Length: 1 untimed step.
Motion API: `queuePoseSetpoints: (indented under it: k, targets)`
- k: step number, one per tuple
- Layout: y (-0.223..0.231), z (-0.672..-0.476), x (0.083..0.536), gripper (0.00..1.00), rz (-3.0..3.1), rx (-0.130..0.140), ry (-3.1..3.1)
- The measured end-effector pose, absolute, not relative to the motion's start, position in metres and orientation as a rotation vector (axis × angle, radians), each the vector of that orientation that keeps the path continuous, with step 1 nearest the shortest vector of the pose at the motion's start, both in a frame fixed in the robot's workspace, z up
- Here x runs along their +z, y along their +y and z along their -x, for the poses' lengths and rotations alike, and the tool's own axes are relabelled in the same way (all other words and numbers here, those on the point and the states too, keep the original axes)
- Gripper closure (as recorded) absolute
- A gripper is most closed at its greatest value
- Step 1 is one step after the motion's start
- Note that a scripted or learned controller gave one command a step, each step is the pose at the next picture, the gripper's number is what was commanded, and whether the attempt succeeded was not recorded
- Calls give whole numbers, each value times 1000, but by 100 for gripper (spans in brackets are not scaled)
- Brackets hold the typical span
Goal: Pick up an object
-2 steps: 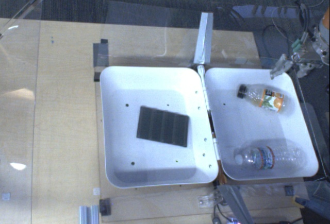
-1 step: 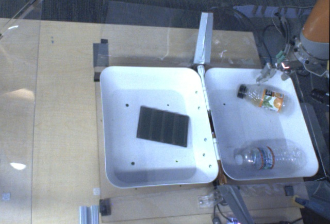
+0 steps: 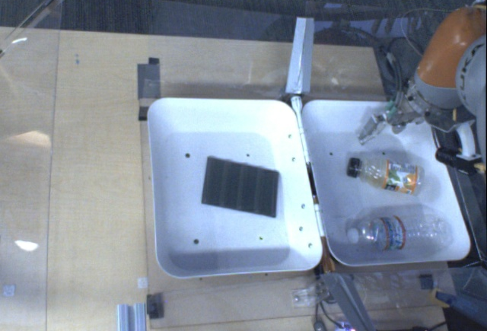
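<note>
Two bottles lie in the right bin (image 3: 335, 246). A small bottle (image 3: 385, 173) with a black cap and an orange-green label lies on its side near the middle. A clear water bottle (image 3: 397, 231) with a blue-red label lies along the front wall. My gripper (image 3: 384, 124) hangs over the bin's back part, above and behind the small bottle. It is open, with nothing between its fingers. The orange band (image 3: 449, 44) of the arm is at the right edge.
The left bin (image 3: 171, 170) holds a dark ribbed rectangular pad (image 3: 240, 186) lying flat near its middle. A metal post (image 3: 300, 55) stands behind the seam between the bins. Cables run behind the right bin. Bare wooden bench lies to the left.
</note>
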<state>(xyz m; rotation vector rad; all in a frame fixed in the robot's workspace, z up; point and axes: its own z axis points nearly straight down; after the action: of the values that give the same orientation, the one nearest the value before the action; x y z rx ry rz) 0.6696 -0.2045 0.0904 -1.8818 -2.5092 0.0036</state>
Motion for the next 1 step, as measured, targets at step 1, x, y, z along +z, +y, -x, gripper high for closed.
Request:
queuePoseSetpoints:
  k: [1]
  targets:
    - [-186, -599, 89, 0, 1637, -8, -2693]
